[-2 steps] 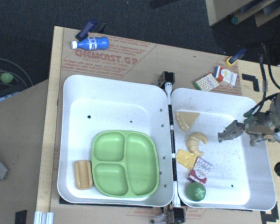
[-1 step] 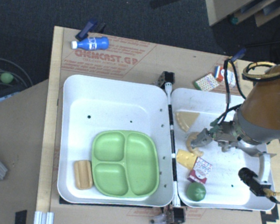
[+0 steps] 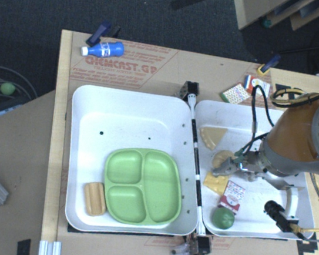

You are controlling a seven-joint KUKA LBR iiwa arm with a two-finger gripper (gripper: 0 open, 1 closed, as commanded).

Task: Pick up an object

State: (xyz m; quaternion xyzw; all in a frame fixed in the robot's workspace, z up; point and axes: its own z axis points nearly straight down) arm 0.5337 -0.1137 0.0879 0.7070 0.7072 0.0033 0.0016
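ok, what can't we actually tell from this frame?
- Pincer: in the camera view it sits low over the right bin, too small and cluttered to show whether it grips anything.
- Right bin's far side: covered by the arm.
- Red and white packet: print too small to read.
- Tan pieces near the divider: what they are is unclear.
- Wooden block beside the green tray: whether they touch is unclear.

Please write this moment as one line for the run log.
arm: over right bin | tool: low among food items, by yellow wedge | grasp: not confirmed | left bin: green tray, wooden block
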